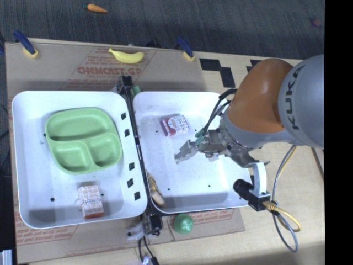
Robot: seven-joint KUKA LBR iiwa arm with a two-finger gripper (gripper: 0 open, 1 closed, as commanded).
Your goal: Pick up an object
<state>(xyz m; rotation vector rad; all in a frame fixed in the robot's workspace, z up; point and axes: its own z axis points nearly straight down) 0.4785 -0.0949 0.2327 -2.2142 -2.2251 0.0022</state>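
Even overhead lighting — you see the two white bins (182,197) rendered bright, nearly washed out, while the carpet (165,10) at the top stays dim. Soft shadows pool along each bin's near wall and beneath the arm (276,109). The frame is low in resolution and slightly soft — you cannot read the print on the small packets (174,125). Mild sheen marks the orange band (259,101).

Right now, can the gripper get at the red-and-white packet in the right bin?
Probably yes. The gripper hangs over the right bin, and the red-and-white packet lies flat just beyond it with nothing on top or between them.
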